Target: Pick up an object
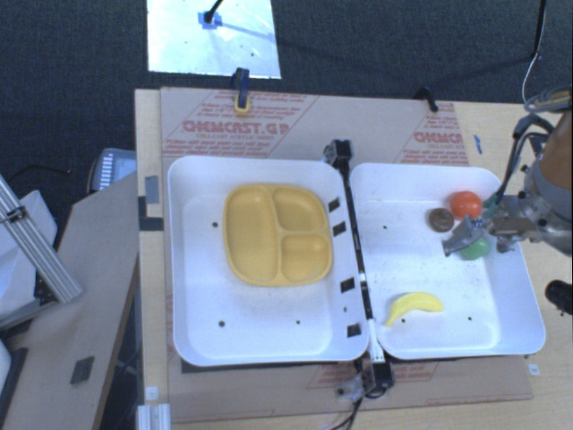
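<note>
The right bin point(501, 330) holds several small objects. A yellow banana point(414, 306) lies near its front left. A brown round piece point(440, 219) and an orange ball point(466, 203) sit toward the back right. A green object point(477, 248) lies just in front of the ball, partly hidden by my gripper point(466, 238), which is low over it on its left side. The grey arm point(537, 213) reaches in from the right. I cannot make out whether the green object is gripped.
The left bin point(197, 330) holds a yellow divided plate point(277, 235). A black divider strip point(351, 249) runs between the bins. A yellow clamp point(242, 97) sits at the bench's back edge. Cables point(528, 97) hang at the far right.
</note>
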Available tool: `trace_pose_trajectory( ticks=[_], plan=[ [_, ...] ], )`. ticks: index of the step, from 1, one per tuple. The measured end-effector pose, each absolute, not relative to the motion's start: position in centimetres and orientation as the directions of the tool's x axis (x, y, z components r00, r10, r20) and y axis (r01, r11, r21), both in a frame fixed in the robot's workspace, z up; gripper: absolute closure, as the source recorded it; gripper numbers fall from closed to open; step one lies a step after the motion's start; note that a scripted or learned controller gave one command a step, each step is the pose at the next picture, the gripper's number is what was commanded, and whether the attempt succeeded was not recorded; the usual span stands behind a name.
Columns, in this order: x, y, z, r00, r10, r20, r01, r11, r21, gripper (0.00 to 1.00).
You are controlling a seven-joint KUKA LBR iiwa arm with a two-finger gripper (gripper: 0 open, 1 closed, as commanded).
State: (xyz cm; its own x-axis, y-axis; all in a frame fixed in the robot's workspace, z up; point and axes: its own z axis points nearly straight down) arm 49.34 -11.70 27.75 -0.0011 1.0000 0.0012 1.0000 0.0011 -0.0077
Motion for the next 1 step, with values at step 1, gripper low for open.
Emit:
trace_pose_trajectory(
  ticks=[1],
  plan=[
    [49.51, -11.67, 28.21, -0.004, 1.0, 0.0, 1.0, 0.004, 0.002, 0.0]
  ],
)
